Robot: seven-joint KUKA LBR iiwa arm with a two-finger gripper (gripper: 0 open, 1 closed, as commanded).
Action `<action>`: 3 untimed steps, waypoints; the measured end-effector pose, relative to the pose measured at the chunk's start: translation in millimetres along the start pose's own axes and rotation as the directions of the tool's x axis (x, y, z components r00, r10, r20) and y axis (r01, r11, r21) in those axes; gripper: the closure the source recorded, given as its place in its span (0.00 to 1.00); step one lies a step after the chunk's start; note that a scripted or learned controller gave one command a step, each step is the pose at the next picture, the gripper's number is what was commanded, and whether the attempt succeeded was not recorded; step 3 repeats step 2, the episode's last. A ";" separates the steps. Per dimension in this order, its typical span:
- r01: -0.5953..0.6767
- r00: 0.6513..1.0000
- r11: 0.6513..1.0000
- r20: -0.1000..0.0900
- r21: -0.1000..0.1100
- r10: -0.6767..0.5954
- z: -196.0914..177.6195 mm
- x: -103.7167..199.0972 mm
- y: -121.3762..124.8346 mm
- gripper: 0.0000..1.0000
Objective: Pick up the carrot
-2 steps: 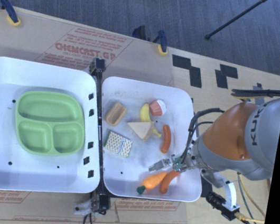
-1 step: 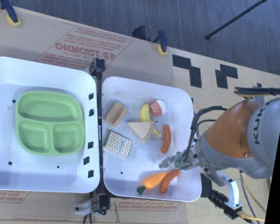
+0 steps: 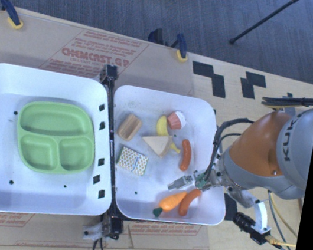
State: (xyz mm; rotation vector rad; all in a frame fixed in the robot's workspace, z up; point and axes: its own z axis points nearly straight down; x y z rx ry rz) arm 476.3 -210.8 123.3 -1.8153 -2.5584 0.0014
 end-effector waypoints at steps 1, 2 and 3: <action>0.320 0.948 0.948 0.000 0.000 -0.320 32.0 12.8 4.5 0.00; 0.323 0.946 0.946 -0.001 0.000 -0.323 21.8 12.7 5.0 1.00; 0.323 0.946 0.946 -0.001 0.000 -0.323 21.8 12.7 5.0 1.00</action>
